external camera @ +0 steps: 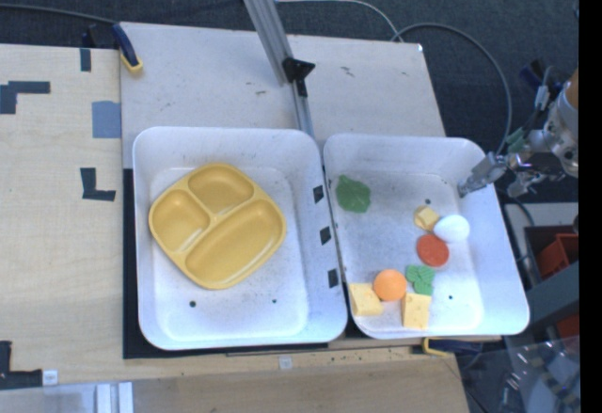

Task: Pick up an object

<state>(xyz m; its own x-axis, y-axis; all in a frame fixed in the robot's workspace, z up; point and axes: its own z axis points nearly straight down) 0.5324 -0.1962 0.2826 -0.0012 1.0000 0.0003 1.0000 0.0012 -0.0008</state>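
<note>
Right now the jaws (484, 174) hang over the right rim of the right bin (499, 251); whether they stand wide or narrow cannot be told from this slant, and nothing shows between them. Inside that bin, a green piece (354, 194) lies alone near the upper left. Closer to the jaws, a white ball (452, 229) touches a small yellow cube (427, 217), with a red disc (433, 251) just below. Toward the bin's near edge sit an orange ball (389, 285), a dark green piece (420, 278) and two yellow blocks (366, 299). The left bin (169, 308) holds a yellow divided plate (217, 225). Both bins rest on the tabletop (207, 82).
</note>
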